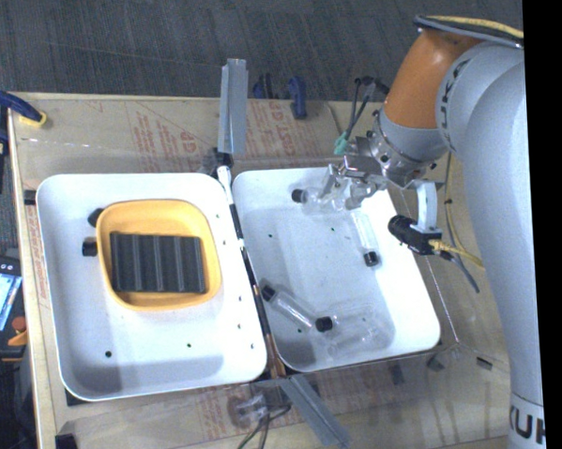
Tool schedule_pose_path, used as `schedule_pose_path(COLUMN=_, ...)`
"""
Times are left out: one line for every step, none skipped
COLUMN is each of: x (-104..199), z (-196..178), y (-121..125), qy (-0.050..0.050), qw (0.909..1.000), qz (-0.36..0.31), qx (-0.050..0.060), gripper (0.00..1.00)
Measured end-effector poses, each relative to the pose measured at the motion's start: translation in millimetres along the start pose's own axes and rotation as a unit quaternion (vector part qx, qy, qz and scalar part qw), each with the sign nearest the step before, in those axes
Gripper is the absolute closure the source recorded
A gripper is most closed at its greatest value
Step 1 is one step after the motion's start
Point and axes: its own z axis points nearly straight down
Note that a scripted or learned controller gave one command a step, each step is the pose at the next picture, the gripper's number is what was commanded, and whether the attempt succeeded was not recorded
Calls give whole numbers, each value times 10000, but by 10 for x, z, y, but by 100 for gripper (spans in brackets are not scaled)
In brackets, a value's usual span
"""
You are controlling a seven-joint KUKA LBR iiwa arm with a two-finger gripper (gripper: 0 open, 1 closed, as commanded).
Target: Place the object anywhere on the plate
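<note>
Dark carpet is seen behind a wooden bench point(116, 120) on which two white bins are set side by side. Left bin point(72, 352) is occupied by a yellow plate point(156, 216) with a dark ribbed insert point(158, 261) in its middle. Right bin point(418, 324) is scattered with clear tubes with black caps: one tube point(293, 308) lies on a diagonal near the bin's front left, another tube point(364, 235) lies upright-ish along the right side, a third is barely made out at the front right, blurred against the white. Nothing clear is seen on the plate.

Arm point(483, 143) is brought in from the right, orange band point(419, 75) above the wrist. Gripper point(340, 189) is positioned low over the back of the right bin, near its rear wall. A clear, glinting item point(312, 197) with a dark cap is seen just beside the fingertips; whether it is actually clamped cannot be told, glare and transparency hide the contact.

Blue clamps point(16, 106) are fixed at the bench's back left corner
</note>
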Motion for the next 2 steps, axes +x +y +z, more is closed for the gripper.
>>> schedule_pose_path(x=441, z=102, y=-404, qy=-6, qw=9879, qz=-1553, qx=5, gripper=100)
schedule_pose_path(x=1154, z=-483, y=-339, qy=-16, qw=9750, qz=-2224, qx=-15, gripper=100)
